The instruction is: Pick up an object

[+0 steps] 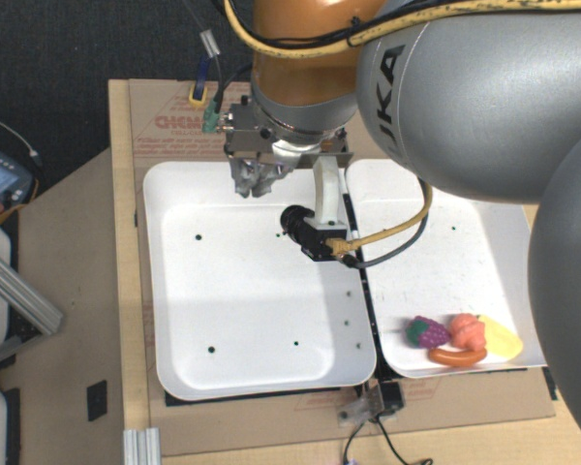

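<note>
From the camera above the counter (pixel 126 260), my arm (pixel 465 76) comes in from the 3 o'clock side and fills the upper right, grey with its orange band (pixel 315 8) at 12 o'clock. My tool (pixel 255 177) hangs over the far edge of the left bin (pixel 242 356), toward that bin's 12 o'clock rim. I cannot tell whether it is spread or pressed together; its tip is small and dark against the white, and I see nothing between its parts.

Just at 4 o'clock from the tool, a black fitting (pixel 305 232) with a tan hose (pixel 397 231) sits over the seam between the two bins. The hose curves off toward 3 o'clock and back up under my arm.

The things to pick lie in the right bin (pixel 445 260), in its near corner at about 5 o'clock of the frame, well apart from my tool. They are toy foods bunched together: a purple bunch of grapes (pixel 428 332) at the 9 o'clock end, an orange-red piece (pixel 468 331) touching it, a yellow piece (pixel 504 341) at the 3 o'clock end, and a red sausage (pixel 457 356) lying along their near side.
</note>
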